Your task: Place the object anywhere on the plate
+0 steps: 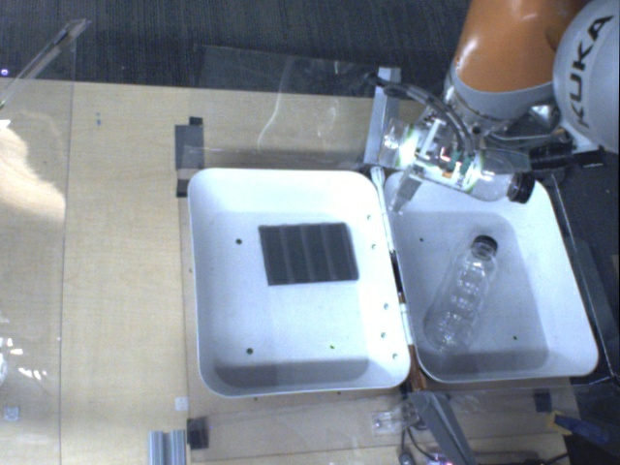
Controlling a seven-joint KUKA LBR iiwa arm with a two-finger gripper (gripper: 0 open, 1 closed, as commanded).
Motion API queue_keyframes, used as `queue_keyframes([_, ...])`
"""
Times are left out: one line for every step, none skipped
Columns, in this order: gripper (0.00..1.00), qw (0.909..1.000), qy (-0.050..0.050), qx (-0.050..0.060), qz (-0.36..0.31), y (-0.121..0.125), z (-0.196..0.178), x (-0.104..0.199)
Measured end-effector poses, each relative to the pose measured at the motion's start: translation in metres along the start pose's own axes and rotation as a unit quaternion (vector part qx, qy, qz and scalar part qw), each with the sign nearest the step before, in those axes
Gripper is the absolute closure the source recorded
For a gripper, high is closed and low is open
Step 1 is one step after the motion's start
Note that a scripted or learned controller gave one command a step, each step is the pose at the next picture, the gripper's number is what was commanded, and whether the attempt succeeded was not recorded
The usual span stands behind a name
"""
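Overhead, the arm is bent down from the right, its gripper hung over the right bin's far-left corner; finger spread cannot be told. A clear bottle is left lying apart.

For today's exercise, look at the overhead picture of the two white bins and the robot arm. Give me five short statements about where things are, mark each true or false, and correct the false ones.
1. The clear plastic bottle lies on its side in the right bin. True.
2. The dark ridged plate sits in the right bin. False: it lies in the left bin.
3. The bottle rests on the plate. False: they are in separate bins, apart.
4. The gripper is near the far left corner of the right bin. True.
5. The gripper holds the bottle. False: the bottle lies apart from it on the bin floor.
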State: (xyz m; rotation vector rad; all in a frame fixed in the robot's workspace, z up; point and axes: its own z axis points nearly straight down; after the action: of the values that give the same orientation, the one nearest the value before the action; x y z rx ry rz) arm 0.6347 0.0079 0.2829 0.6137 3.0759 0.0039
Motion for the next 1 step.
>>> queue_keyframes([0.00, 0.9988, -0.003, -0.001, -0.048, 0.0593, -0.1078, -0.0039])
